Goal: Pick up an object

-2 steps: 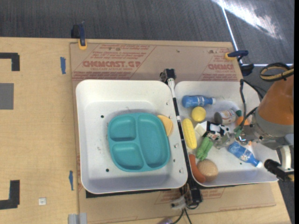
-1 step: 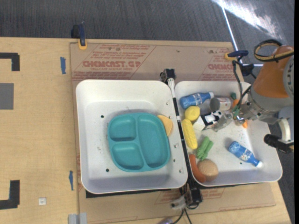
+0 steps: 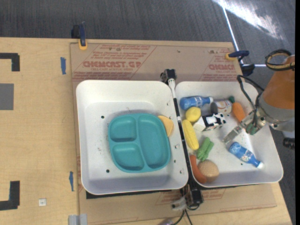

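Nearest the camera lay a round tan-and-red toy fruit [image 3: 206, 170] at the right white bin's [image 3: 269, 175] front edge. Just beside the gripper [image 3: 234, 134] lay a small blue plastic bottle [image 3: 243, 154], the likeliest pick; a slanted descent might nudge it away. I could not tell the jaws' state; the wrist was cropped.

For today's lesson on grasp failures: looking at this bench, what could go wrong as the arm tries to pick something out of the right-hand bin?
1. The corn cob, lemon and green piece lie packed close, so the end effector might nudge neighbours or catch two things.
2. The blue bottle lies flat and looks rounded; it could roll or slip out.
3. The carrot sits near the right bin wall, which may leave little room.
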`<action>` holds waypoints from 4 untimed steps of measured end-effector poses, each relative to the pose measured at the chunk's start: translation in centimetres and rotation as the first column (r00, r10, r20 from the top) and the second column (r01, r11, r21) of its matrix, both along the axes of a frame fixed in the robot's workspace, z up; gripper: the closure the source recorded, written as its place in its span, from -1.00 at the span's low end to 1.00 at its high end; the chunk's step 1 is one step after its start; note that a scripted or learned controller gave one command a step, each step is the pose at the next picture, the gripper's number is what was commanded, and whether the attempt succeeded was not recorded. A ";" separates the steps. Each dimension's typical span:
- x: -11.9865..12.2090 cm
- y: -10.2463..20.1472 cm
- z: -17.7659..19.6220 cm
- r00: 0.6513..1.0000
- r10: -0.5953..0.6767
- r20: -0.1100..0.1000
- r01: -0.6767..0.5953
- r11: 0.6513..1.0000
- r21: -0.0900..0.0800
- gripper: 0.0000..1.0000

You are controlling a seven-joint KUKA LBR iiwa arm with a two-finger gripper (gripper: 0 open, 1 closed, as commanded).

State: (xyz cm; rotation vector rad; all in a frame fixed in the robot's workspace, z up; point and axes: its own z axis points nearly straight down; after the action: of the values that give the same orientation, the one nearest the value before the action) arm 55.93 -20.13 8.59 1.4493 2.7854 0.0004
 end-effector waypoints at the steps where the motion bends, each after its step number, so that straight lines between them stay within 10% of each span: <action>1: 0.2 0.0 1.2 1.000 -0.001 0.007 0.001 1.000 -0.001 1.00; 2: 0.2 0.0 1.2 1.000 -0.001 0.007 0.001 1.000 -0.001 -1.00; 3: 0.8 6.9 0.1 0.943 0.334 0.003 -0.334 0.943 -0.002 -1.00; 4: 4.1 1.9 0.0 0.955 0.296 0.003 -0.296 0.955 -0.003 -1.00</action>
State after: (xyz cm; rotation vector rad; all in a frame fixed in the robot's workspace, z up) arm 60.08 -18.24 8.60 1.0155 2.9670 -0.0001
